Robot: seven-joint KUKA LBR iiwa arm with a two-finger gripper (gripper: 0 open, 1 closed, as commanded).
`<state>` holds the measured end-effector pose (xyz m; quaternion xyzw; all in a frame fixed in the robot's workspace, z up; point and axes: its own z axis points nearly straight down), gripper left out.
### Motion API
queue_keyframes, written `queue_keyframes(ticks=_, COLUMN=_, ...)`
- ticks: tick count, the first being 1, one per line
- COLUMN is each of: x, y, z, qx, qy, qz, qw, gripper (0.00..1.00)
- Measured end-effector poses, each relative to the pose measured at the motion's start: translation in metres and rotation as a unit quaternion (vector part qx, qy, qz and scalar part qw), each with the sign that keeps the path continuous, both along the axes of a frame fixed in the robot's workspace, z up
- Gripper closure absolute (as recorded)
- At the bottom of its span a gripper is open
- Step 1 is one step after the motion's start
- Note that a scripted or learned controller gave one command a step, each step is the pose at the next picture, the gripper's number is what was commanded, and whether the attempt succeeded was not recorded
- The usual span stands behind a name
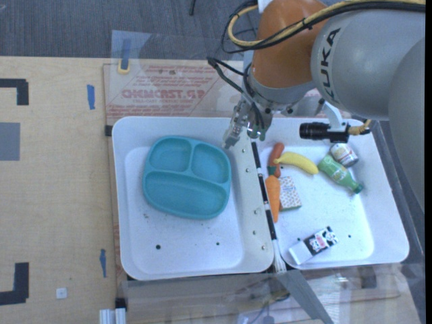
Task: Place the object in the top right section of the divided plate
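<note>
camera view | claw (244, 131) state unclear (small); wooden bench (54, 181) | grey floor (101, 5)

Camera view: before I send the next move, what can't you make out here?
- Gripper: small and blurred against the bin wall; open or shut unclear, nothing seen between its parts.
- Right bin: its upper edge is covered by the arm.
- Carrot: lies along the divider, so its contact with the cracker is unclear.
- Can and carton: labels too small to read.
</note>
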<state>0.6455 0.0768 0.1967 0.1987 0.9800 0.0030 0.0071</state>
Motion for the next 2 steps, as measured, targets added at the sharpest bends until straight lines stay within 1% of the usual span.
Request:
queue_keyframes(ticks=1, x=-0.0154, y=0.0454, z=0.0102, qx=-0.001, qy=0.004, qz=0.045, qw=0.999, gripper=1.0)
queue_keyframes(ticks=2, x=-0.0154, y=0.0452, z=0.0101, qx=-0.001, qy=0.004, qz=0.045, qw=0.999, gripper=0.0)
